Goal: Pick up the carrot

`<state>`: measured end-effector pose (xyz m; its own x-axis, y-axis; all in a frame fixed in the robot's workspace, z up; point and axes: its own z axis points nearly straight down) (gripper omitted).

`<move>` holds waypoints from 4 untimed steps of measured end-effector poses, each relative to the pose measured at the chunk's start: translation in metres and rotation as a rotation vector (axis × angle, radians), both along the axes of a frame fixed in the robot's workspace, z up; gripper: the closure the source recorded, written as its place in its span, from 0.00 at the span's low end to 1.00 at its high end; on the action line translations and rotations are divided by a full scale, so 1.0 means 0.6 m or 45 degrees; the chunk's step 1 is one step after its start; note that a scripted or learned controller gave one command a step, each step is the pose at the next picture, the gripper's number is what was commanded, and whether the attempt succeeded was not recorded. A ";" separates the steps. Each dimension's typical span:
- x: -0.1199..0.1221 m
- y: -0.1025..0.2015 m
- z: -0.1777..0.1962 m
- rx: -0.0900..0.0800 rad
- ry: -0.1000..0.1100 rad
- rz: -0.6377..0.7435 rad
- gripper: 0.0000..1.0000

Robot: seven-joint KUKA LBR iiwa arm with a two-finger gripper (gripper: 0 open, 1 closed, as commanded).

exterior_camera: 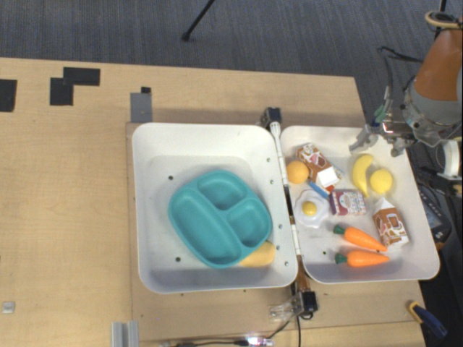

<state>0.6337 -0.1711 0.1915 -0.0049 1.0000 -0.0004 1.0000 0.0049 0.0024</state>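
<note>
Two orange carrots with green tops lie in the near part of the right bin (419,266). One carrot (360,238) points up-left to down-right; the other carrot (364,259) lies below it, almost level. My gripper (377,144) hangs over the bin's far right corner, well above the carrots in the view. Its two grey fingers (359,142) stand apart, open, with nothing between them. A banana (362,170) lies just under the gripper.
The right bin also holds a lemon (381,181), an orange (297,172), a fried egg (310,210), and small cartons (391,226) beside the carrots. In the left bin (155,194) sits a teal divided plate (221,217) with a yellow item (260,255) at its near edge.
</note>
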 end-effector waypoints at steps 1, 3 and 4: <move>-0.109 0.051 -0.067 0.000 0.001 0.205 0.00; -0.231 0.065 -0.156 -0.002 -0.011 0.193 1.00; -0.243 0.173 0.058 -0.001 -0.003 0.399 1.00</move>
